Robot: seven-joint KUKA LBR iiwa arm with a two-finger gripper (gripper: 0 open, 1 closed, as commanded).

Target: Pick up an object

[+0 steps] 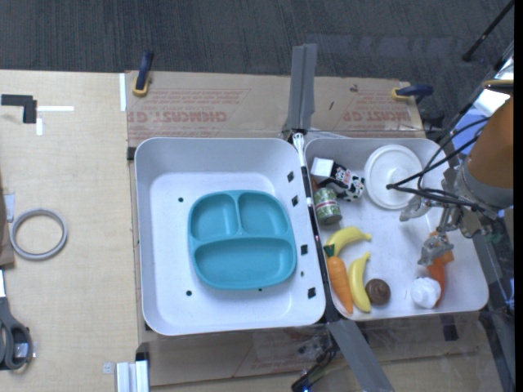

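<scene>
Bench (65, 170): it carried two white bins side by side, and a roll of tape (37, 233) lay near its left edge.
Left bin (163, 300): it held a teal tray (242, 239).
Right bin (470, 296): my arm reached over its right side.
Plate (392, 176): white, at the right bin's back.
Bananas (353, 256): two, near the divider, beside a carrot (340, 284).
Orange piece (439, 269): just below my pincer, by a white lump (425, 293).
Pincer (435, 247): mine, low over the orange piece; I could not tell how it was set.
</scene>
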